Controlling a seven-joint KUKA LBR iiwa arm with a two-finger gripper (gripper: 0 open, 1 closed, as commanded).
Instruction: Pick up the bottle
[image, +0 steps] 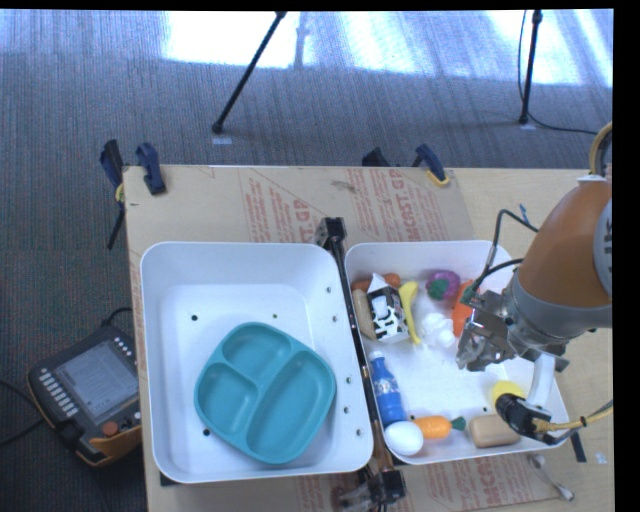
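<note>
**At bench front: bottle low in right bin, gripper off to its right**

Nearest camera, along right bin (520, 452) front wall: white egg (404, 437), toy carrot (436, 427), tan block, maybe bread or soap (493, 431). Packed close together, egg touching or nearly touching bottle's base end.

Just behind: blue bottle (386, 389), white cap, lying flat against bin's left wall, cap pointing away from camera. Wall on one side, egg at foot; open floor only to its right. Likely approach from that side or from above, judged from layout alone.

Level with bottle, across bare bin floor: gripper (483, 350), hanging over right half of bin, well apart from bottle. Nothing seen between fingers. Open or closed: cannot tell; dark mass, fingertips not separable at this slant. Yellow item (506, 391) below it, partly covered by wrist gear; identity unclear. Cables and a black fitting trailing over bin's right corner.

Left bin (160, 400): teal divided plate (265, 392), three compartments, lying flat, slightly turned.

Farther back in right bin: black-and-white carton (385, 311) leaning near left wall, yellow banana-like piece (410, 310), white lump, purple toy (441, 285), orange piece half behind gripper. Jumbled, overlapping; several not nameable.

Beyond bins: cardboard sheet (290, 195) clamped to bench, clamps (150, 165) at far edge. Tripod legs (250, 70) on carpet, tops cut off. Pendant (90, 395) on floor at left.

Arm (570, 265) cut off at right.
</note>
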